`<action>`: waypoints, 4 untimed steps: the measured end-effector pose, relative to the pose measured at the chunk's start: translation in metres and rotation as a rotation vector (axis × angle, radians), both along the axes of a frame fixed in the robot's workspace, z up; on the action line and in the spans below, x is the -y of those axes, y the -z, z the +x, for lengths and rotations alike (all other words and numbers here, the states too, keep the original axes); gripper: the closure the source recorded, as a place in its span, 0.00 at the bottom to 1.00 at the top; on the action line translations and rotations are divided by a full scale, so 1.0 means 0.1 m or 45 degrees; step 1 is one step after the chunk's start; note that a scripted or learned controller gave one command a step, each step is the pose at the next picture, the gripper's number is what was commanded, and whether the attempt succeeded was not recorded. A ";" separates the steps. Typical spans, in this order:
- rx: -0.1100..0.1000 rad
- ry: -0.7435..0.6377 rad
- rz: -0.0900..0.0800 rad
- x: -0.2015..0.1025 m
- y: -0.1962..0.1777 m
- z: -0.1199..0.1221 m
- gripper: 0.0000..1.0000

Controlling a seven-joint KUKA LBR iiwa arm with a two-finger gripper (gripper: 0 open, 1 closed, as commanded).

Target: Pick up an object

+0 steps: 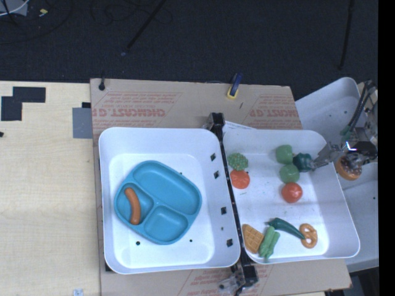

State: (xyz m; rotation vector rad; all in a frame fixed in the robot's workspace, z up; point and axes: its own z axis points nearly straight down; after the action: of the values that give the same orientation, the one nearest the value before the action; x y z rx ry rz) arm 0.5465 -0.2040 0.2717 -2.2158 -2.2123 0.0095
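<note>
Two white bins [111, 142] on cardboard, pincer [303, 162] (right bin) beside green balls [287, 163].

Robot lab bench, two white bins [111, 165] on cardboard [160, 106], loose cables [18, 5]

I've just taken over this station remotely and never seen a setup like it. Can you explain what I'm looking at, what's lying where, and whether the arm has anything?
One camera looks down at a slant on a bench with two white bins. The left bin holds a blue tray with a sausage in one compartment. The right bin holds toy food: a broccoli, two tomatoes, two green balls, a waffle, a pretzel, a green pepper and a pea pod. The robot arm reaches in from the right; its gripper sits between the green balls. Whether it holds anything is not clear.
</note>
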 end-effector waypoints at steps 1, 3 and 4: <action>0.014 -0.002 -0.004 0.00 -0.06 0.02 0.00; 0.005 0.000 0.000 -0.17 0.91 -0.05 0.00; 0.006 -0.003 -0.001 -0.15 1.54 -0.02 0.00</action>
State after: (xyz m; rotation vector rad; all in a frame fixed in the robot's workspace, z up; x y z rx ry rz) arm 0.5442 -0.1886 0.1173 -2.2159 -2.2174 0.0051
